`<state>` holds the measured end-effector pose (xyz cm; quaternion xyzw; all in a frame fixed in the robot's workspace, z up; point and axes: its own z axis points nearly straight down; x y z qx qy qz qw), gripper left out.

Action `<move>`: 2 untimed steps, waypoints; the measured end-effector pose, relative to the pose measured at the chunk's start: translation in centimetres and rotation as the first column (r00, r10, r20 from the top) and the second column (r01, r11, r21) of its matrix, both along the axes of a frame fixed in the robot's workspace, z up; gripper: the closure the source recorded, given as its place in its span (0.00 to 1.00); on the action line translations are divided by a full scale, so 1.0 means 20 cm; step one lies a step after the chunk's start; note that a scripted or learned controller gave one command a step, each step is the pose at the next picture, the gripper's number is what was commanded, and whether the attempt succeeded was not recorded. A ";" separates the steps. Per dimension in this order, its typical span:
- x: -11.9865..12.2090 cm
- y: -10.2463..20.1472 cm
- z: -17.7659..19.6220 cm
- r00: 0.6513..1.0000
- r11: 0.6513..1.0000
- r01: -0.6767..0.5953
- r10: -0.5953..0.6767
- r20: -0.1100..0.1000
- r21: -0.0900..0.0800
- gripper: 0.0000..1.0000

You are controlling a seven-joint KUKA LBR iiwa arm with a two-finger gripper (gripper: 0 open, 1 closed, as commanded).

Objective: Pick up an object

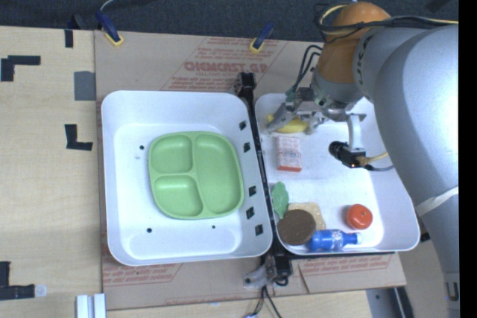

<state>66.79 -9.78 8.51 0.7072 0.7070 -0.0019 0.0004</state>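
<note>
1. Looking down on the worktop [52,160] from the fixed camera view, two white bins sit side by side. The left bin [119,160] carries a green divided plate [197,175]. The right bin [387,197] carries the loose items.
2. The gripper [298,114] hangs low over the back end of the right bin, above a yellow object [292,127] that is partly hidden beneath it. Whether the jaws are spread, pressed together or pinching anything I cannot tell; the wrist covers them.
3. Candidates for the pick: a small red-and-white packet [288,153] just in front of the gripper, a green piece [279,197] by the divider, a brown round disc [296,226] lying on a tan item [319,214], a blue bottle [332,240] and an orange ball [359,216] near the front.
4. Risks, as I judge them: the yellow object lies close to the bin's back wall and divider, so a finger could strike the rim or push the object aside. The flat packet offers little to grip and could slip. The cable [358,157] trailing beside the wrist might snag.
</note>
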 end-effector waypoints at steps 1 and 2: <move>0.00 0.00 0.00 1.000 1.000 0.000 0.000 0.000 0.000 0.00; 0.00 -0.01 0.00 1.000 1.000 -0.002 0.002 0.000 0.003 0.00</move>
